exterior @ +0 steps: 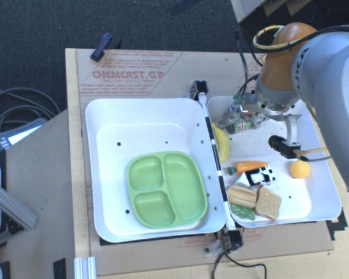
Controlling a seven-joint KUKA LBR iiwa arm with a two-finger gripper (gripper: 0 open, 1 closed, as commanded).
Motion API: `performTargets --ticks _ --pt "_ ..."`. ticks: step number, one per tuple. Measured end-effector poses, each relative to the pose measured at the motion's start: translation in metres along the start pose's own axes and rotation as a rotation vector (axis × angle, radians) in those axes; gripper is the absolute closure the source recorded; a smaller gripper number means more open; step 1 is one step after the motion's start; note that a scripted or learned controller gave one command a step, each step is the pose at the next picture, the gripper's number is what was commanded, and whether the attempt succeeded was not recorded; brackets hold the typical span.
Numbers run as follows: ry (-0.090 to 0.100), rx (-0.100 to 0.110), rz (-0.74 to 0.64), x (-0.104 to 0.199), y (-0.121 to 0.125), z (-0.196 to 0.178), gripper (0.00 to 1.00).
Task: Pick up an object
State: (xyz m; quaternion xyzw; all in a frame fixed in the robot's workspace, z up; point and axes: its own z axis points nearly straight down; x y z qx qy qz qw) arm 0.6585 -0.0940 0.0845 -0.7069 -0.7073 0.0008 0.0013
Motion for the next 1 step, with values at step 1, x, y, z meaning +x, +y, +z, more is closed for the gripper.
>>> performTargets --ticks 1 --pt "-0.001 -0.006 0.0 -0.0001 0.0017 -0.0128 1.0"
